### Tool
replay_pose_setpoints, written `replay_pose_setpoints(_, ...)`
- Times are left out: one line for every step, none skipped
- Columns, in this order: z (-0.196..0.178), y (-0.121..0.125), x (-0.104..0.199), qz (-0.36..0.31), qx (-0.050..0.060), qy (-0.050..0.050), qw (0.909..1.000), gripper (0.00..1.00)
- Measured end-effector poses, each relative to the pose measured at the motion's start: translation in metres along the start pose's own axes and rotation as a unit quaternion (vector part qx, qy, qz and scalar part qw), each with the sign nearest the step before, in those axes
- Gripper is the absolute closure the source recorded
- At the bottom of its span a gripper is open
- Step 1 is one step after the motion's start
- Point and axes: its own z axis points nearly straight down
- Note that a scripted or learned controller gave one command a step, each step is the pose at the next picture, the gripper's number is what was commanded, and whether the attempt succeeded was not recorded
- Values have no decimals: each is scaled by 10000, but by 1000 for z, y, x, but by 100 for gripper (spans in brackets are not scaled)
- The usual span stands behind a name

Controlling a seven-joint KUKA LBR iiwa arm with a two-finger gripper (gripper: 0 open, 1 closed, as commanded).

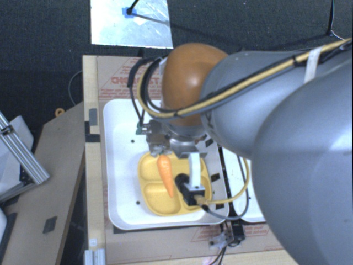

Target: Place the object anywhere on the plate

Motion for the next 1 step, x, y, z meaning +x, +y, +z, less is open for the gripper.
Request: replay_pose_setpoints(-1, 0, -3, 20, 1, -4, 10000, 0)
